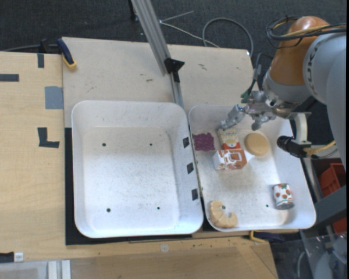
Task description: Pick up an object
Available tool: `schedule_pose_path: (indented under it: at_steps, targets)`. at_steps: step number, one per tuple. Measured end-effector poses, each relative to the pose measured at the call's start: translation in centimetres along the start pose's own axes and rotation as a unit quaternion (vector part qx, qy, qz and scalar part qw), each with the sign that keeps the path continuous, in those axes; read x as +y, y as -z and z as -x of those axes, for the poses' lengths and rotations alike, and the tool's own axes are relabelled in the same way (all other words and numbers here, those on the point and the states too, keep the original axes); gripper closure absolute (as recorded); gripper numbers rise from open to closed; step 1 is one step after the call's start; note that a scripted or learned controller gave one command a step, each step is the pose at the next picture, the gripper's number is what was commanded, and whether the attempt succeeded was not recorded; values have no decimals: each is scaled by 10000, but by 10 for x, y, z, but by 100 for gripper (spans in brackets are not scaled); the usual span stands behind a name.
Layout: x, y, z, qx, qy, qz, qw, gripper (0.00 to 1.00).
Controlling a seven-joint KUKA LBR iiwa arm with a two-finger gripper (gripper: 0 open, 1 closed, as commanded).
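Hovering over the right bin (302, 214) near its back edge, the gripper (244, 116) has its fingers (230, 121) spread apart, gripping nothing, just above a carton (230, 151). A purple block (203, 141), round bun (257, 144), small can (283, 196) and pastry (222, 214) lie scattered around. The left bin (128, 167) offers open room.

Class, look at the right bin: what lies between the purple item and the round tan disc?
In the camera view, the red-and-white carton stands between the purple item and the tan disc, inside the right bin.
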State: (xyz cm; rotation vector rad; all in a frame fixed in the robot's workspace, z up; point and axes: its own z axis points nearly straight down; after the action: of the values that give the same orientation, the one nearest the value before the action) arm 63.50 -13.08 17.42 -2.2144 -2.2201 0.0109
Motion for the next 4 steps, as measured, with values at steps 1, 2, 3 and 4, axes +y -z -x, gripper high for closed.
schedule_pose_path:
  at_steps: [1, 2, 3, 4]
  targets:
    - [5, -65, -2, 3, 3, -10, 10000, 0]
    - [6, -54, -3, 1, 18, -2, 10000, 100]
    - [1, -6, -12, 2, 5, 45, 10000, 100]
    - [1, 38, -21, 1, 4, 44, 10000, 100]
